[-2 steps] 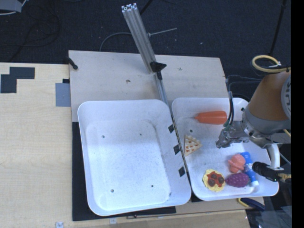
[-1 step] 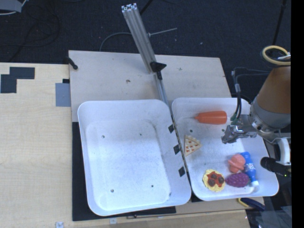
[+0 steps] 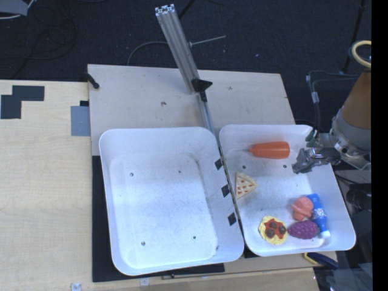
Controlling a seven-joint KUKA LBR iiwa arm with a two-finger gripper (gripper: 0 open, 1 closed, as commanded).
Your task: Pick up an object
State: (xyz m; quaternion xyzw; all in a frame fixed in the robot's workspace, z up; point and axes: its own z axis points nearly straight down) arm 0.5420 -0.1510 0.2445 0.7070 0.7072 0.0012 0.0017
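The right bin contains six items: an orange carrot, a waffle wedge, a peach-coloured fruit, a blue tube, purple grapes and a yellow tart. The left bin adjoins it. The carrot lies near the far wall — long axis left-right, narrow tip pointing left. The gripper hovers at the right rim; finger state cannot be determined.

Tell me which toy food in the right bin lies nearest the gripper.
The long orange-red carrot-like toy, lying flat near the bin's far edge, just left of the gripper. The waffle wedge and the clustered toys sit farther off.
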